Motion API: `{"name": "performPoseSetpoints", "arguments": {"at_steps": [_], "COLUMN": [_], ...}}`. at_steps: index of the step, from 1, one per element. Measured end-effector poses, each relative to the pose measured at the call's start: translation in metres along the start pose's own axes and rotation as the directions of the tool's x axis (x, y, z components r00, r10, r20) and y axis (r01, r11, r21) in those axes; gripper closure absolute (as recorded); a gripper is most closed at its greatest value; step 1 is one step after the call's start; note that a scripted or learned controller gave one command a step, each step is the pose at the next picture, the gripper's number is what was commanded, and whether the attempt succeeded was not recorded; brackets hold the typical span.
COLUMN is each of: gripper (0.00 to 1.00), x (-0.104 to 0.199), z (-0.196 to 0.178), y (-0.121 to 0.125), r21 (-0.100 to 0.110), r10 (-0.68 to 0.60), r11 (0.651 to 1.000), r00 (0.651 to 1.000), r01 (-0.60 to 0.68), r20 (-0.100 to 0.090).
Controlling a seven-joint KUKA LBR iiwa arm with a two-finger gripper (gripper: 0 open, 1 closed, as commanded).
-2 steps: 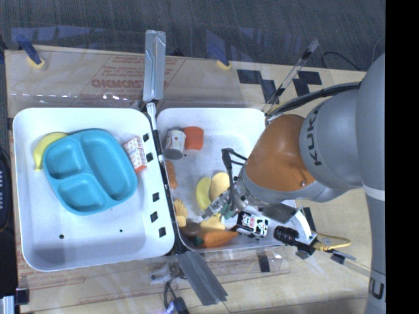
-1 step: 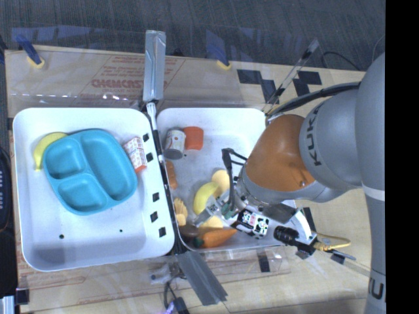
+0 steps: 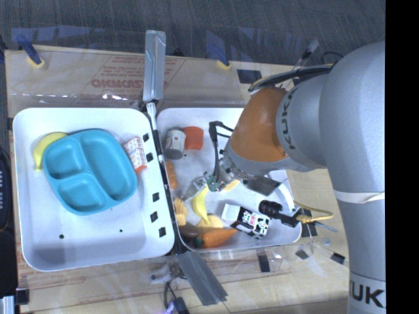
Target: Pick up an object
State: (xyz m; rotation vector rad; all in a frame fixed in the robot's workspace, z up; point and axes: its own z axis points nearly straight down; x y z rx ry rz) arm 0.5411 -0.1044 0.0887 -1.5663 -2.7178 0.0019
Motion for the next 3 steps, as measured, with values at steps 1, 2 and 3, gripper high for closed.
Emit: {"name": "performPoseSetpoints", "arguments": {"at_steps": [1,2,3], "gripper": [0.0,1.0,1.0], "x": [-0.003,-0.004,0.03], "z": [0.0,-0.008,-0.101], "y": [-0.022,-0.021,0.065], "r21": [0.0,0.002,-0.001], "r10": [-0.149,-0.153,0.119], "r11": [0.989,0.988,0.993], "r00": [0.989,0.988,0.993], "r01": [0.149,0.153,-0.119], "r20": [-0.001,-0.002,0.001]}}
